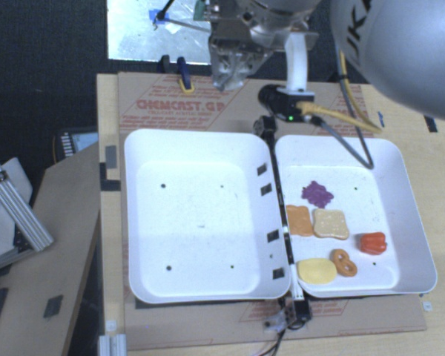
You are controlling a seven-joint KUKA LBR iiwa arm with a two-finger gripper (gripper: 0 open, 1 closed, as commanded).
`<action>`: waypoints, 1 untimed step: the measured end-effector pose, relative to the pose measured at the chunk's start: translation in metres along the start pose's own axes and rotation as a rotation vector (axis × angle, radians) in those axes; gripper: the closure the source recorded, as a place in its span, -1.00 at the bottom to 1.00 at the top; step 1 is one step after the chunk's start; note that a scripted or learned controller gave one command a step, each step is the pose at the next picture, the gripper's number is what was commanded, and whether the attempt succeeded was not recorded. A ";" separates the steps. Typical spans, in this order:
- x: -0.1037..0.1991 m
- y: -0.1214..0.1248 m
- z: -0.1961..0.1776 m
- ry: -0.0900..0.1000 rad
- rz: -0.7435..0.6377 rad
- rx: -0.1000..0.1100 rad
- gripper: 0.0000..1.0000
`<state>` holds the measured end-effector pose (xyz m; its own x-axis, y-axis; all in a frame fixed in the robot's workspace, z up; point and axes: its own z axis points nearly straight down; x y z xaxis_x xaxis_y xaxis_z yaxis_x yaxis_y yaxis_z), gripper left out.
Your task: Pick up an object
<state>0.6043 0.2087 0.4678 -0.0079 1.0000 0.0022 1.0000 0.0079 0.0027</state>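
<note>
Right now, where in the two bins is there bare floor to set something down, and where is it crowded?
The left bin is bare wall to wall. In the right bin, the back strip behind the purple grapes is free. The front half is crowded: orange slice, toast, red pepper, pretzel, yellow piece.

Six food pieces (331, 225) lie in the right bin (408, 199).
</note>
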 end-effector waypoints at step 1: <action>-0.003 0.000 -0.012 -0.001 -0.002 -0.003 1.00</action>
<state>0.6044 0.2060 0.4799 -0.0096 1.0000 0.0016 0.9999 0.0096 0.0054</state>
